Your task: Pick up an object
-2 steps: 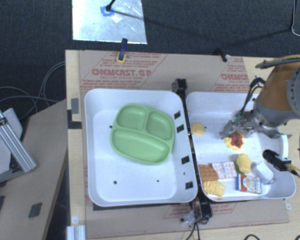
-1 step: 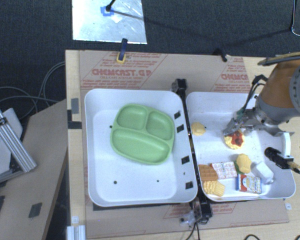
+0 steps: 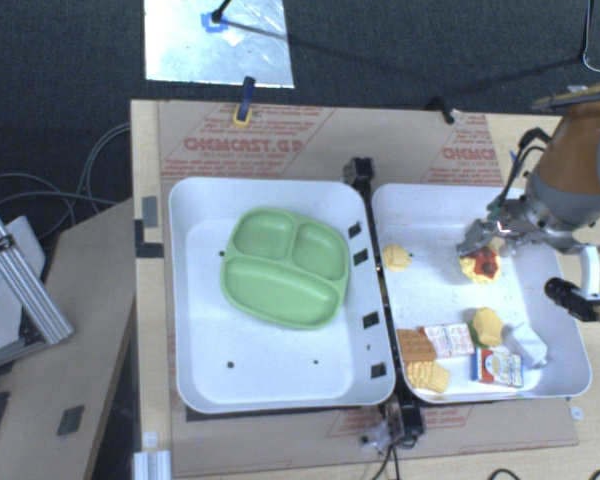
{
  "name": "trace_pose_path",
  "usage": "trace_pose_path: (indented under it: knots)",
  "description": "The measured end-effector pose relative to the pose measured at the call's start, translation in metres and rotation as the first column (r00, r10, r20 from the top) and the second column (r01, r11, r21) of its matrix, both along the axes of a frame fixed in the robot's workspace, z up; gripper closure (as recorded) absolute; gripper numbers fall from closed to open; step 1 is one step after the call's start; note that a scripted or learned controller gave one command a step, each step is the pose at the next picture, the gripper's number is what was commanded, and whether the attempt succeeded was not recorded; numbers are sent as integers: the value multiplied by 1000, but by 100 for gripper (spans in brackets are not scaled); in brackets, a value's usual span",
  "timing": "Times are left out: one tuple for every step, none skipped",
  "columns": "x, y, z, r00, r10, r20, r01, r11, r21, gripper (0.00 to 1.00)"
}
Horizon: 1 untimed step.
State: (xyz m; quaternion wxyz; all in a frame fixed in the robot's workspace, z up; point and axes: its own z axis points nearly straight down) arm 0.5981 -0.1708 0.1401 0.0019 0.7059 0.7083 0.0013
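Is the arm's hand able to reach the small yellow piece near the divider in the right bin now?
Probably yes: the small yellow piece lies alone on bare floor of the right bin, and nothing stands between it and the hand.

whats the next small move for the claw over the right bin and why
Probably a short straight descent onto the red and yellow toy. The claw hangs right at its upper edge in the right bin, and nothing shows between its tips yet. The toy lies apart from the small yellow piece and the lemon-like piece, so dropping there looks unobstructed.
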Motion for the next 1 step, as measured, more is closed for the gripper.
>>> trace_pose_path:
  knots:
    - [4, -7, 62, 1000, 1, 3, -1, 1000, -2, 100]
